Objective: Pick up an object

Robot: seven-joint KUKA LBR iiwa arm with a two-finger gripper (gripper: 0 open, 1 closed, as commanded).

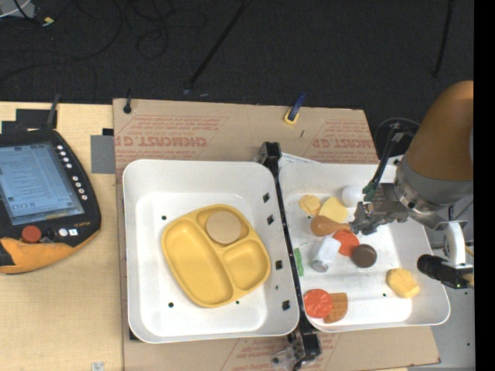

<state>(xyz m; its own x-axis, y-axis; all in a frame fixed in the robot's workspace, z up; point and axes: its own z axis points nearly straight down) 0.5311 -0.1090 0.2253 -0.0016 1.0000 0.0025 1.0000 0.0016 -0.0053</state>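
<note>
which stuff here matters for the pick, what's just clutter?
Job:
- end effector, low over the right bin
- toy foods beneath it: brown drumstick, red piece, dark brown round, pale yellow block

Lying about:
- left bin with yellow divided plate
- teach pendant
- cardboard

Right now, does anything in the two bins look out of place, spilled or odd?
Nothing looks spilled or broken. The yellow divided plate lies askew in the left bin, with one round tan piece in its top compartment. The toy foods are crowded in the right bin, under the gripper.
</note>
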